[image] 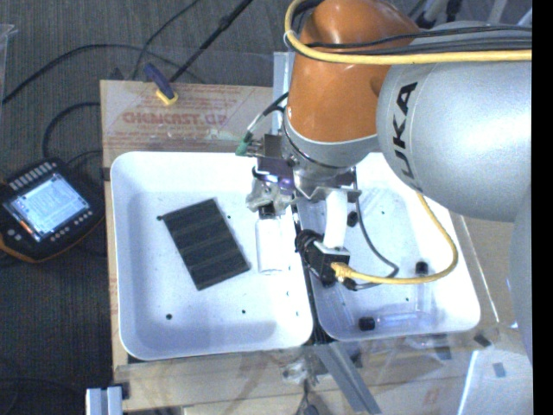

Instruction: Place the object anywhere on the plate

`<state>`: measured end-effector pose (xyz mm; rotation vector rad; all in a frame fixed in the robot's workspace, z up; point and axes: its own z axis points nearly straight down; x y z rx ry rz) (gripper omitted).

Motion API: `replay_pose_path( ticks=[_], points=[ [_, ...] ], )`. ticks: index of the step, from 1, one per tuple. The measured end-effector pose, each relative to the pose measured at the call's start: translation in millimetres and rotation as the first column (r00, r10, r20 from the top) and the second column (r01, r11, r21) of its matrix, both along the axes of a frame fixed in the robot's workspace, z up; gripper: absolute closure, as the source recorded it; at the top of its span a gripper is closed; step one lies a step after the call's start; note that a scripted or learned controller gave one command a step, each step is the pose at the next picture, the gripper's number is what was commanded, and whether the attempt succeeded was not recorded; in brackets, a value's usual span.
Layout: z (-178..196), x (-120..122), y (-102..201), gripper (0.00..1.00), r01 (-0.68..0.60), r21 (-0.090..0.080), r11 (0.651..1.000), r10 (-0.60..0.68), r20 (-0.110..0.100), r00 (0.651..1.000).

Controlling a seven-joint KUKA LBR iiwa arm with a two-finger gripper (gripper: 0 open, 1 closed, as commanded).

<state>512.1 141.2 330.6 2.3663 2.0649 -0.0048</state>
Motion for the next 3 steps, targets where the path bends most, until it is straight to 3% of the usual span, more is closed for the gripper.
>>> replay_pose_path(
  ticks=[1, 2, 3],
  points=[
    [57.0, -28.1, 59.2, 1.0, -0.077, 0.0, 0.997, 0.077, 0.0, 0.997],
    [32.8, -28.6, 90.6, 1.0, -0.433, 0.001, 0.901, 0.433, -0.002, 0.901],
    [87.4, 25.7, 29.1, 1.0, -0.512, 0.001, 0.859, 0.512, 0.001, 0.859]
  ],
)
